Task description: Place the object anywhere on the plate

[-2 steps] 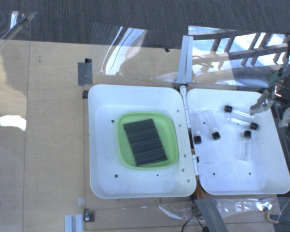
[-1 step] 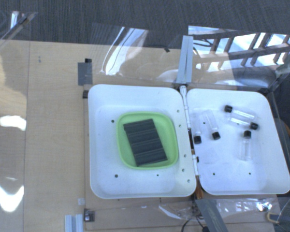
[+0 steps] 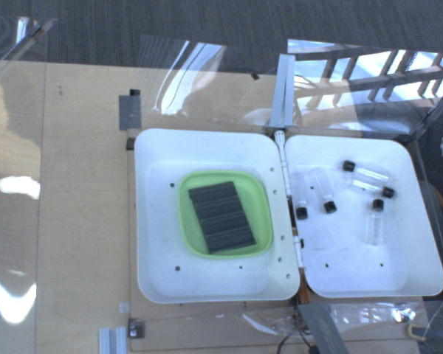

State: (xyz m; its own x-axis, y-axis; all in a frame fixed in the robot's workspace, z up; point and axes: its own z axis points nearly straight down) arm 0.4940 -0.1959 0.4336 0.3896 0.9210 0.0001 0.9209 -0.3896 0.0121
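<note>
the green plate [image 3: 260, 220] sits in the left bin [image 3: 151, 220] with a dark ribbed slab [image 3: 221, 217] lying on it. clear black-capped vials [image 3: 369, 178] lie scattered in the right bin [image 3: 421, 249] (none picked), so a grasp there comes next, i judge; the end effector's state i cannot tell.

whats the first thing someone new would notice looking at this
The bright green plate in the left bin stands out most, with a dark ribbed block lying on it at a slight angle. Next come the clear vials with black caps scattered across the right bin, some lying flat. Sunlight glare streaks the bench above the bins.
</note>
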